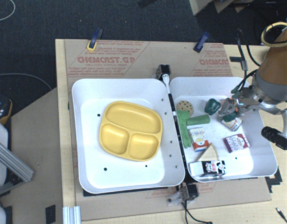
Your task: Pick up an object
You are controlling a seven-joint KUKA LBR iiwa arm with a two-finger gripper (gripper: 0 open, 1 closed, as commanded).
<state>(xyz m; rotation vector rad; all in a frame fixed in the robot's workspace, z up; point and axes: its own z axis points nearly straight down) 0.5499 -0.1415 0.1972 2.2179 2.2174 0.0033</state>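
Under both bins, cardboard reads "CHEMCAST GP"; end effector state unclear.

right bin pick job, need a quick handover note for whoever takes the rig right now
Gripper: low in the right bin, near its back right; open or shut cannot be told, and nothing is seen held.
Right bin things: dark green piece just left of the gripper, small item under it, cookie, green bar, small carton, maroon packet, black and white item at the front.
Left bin: yellow divided tray.
Done: arm is down among the objects.
Left: grasp one and lift it.
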